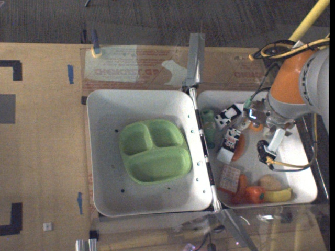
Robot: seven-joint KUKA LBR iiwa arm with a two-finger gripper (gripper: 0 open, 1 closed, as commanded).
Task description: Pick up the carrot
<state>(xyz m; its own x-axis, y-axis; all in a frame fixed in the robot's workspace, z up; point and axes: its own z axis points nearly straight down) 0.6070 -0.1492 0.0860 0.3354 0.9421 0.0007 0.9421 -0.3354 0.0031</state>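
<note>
The carrot (pixel 239 149) is a slim orange piece lying slanted in the middle of the right bin (pixel 306 163), its upper end tucked against a small black, white and red carton (pixel 232 138). My gripper (pixel 253 120) hangs over the same bin, just up and right of the carrot, at the end of the grey arm with the orange band (pixel 292 85). The wrist body and cables hide its tips. Nothing is seen held in it.
The right bin also holds a green item (pixel 209 125), a black-and-white toy (pixel 228 116), a flat packet (pixel 229 178), an orange-red piece (pixel 242 184), a tomato (pixel 254 194), a potato (pixel 270 182) and a banana (pixel 278 195). A green divided plate (pixel 154 150) lies in the left bin (pixel 99 140).
</note>
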